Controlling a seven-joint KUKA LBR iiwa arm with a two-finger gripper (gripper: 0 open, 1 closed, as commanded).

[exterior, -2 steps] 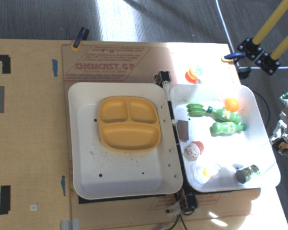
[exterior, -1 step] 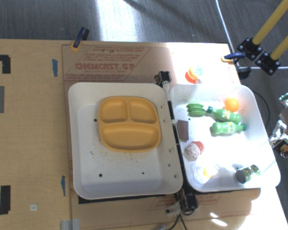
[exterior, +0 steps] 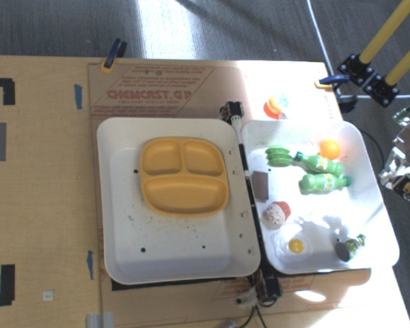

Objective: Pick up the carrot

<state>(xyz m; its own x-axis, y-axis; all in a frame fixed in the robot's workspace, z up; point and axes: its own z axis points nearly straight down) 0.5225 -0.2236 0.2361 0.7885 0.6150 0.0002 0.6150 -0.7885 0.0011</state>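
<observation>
— Carrot first: where do we place it?

— We take it to be the small orange piece with a pale green top point(exterior: 277, 106). It lies on the board just beyond the far left corner of the right bin point(exterior: 371, 183), outside both bins. It is too small for us to be certain.

— How do we do this well?

— We bring the gripper in from the right, over the bin's far rim, then straight down, closing across the carrot's narrow width. We must not mistake the orange ball point(exterior: 329, 147) inside the bin for it.

— And the setting?

— Grey floor point(exterior: 225, 12) lies beyond the brown bench point(exterior: 41, 203). The left bin point(exterior: 123, 251) holds a yellow divided plate point(exterior: 184, 175). In the right bin, washed by sunlight, two green bottles point(exterior: 319, 162) lie near the ball.
</observation>
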